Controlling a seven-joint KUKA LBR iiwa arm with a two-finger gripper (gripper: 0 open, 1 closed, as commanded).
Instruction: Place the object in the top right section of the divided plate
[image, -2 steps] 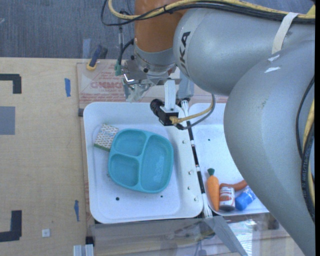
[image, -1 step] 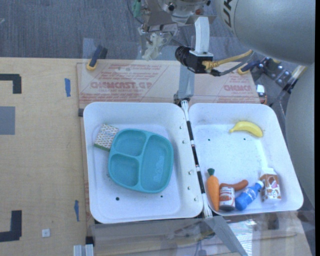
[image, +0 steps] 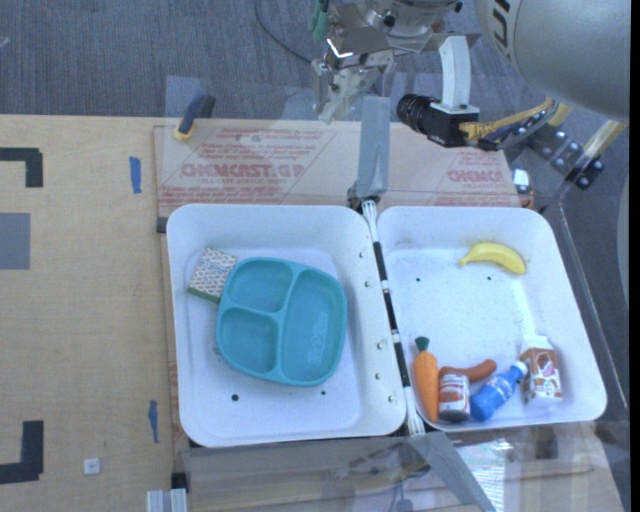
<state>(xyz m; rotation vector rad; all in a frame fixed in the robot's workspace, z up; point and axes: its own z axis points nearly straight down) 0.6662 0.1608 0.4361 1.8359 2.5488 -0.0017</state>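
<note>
On the counter (image: 80, 330) sit two white bins side by side: the left bin (image: 200, 400) holds one teal divided plate (image: 281, 321) with three sections and one speckled sponge (image: 211, 274) touching the plate's upper left edge. Across the seam, the right bin (image: 570, 300) holds one banana (image: 493, 257) near its far wall and, along its near edge, one carrot (image: 426, 378), one sausage (image: 474, 370), one small can (image: 453, 396), one blue bottle (image: 497, 392) and one small carton (image: 541, 371). One hand (image: 340, 90) hangs beyond the bins' far edge, over the cardboard sheet (image: 260, 170), with nothing seen in it, and whether it is apart or together cannot be told.
</note>
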